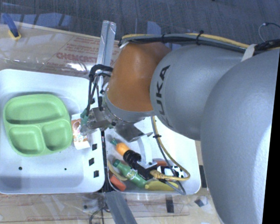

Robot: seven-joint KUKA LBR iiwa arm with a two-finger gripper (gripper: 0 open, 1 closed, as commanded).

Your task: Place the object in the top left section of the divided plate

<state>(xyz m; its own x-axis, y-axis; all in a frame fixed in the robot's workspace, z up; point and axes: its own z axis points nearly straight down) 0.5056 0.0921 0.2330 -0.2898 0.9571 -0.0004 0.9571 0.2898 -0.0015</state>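
The small white-and-orange packet-like object (pixel 79 133) lies in the left white bin (pixel 3 179) just beside the right edge of the green three-section plastic plate (pixel 37 122), whose sections all look bare, so the placing seems yet to be done. The gripper (pixel 90 119) hangs just above the object; its grasp cannot be judged. The right white bin (pixel 192 181) holds a jumble of small toys (pixel 138 171) near its front edge.

A light green divided plate (pixel 35 123) lies flat in the left white bin, turned at a slight angle, with one long section and two smaller ones. Just beside its right edge lies a small, flat white-and-orange object (pixel 79 132), apparently a packet.
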